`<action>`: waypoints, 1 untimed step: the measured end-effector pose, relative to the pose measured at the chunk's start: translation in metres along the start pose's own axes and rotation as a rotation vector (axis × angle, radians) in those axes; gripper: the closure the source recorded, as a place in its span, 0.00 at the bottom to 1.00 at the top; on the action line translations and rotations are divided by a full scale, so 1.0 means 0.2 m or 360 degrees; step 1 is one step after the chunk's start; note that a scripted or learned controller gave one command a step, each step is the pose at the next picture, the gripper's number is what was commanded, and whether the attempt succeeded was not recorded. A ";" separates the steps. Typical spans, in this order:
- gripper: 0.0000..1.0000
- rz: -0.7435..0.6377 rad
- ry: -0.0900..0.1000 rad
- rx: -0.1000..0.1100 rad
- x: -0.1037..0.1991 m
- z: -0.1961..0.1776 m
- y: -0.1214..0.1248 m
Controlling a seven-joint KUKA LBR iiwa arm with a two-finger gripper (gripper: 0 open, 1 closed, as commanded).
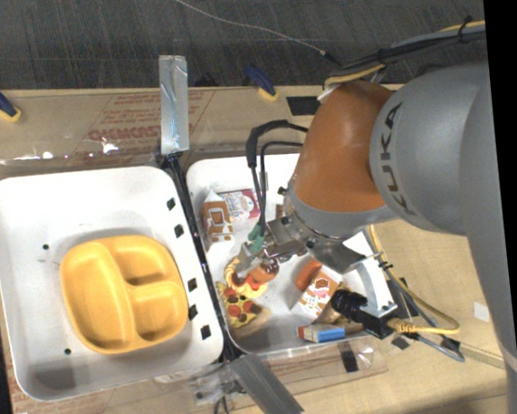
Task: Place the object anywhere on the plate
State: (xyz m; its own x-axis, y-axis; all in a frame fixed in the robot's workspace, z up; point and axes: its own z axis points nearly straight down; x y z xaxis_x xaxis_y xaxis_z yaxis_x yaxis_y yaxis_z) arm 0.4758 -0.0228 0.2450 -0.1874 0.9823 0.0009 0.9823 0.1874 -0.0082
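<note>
A yellow plate [121, 292] with three compartments lies in the left bin [14, 216]. The right bin [281, 343] holds several toy foods. My gripper [256, 252] hangs low over the left part of this bin, just above an orange and red toy [250, 277] and a pizza slice [240, 309]. The arm's grey and orange wrist [354, 160] hides the bin's right part. I cannot make out anything held in the gripper.
A small brown carton [216, 218] and a pink packet [242, 203] lie behind the gripper. A red sausage [308, 270], a printed carton [319, 294] and a blue and orange stick [322, 333] lie to its right. The divider [198, 262] separates the bins.
</note>
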 end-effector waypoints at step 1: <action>1.00 0.0298 0.0001 0.0003 0.22 0.28 0.04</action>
State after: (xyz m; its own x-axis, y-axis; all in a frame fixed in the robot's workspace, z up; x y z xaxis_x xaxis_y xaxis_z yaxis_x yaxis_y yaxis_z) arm 0.4748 0.0210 0.1885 -0.0015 1.0000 -0.0002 0.9999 0.0015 -0.0104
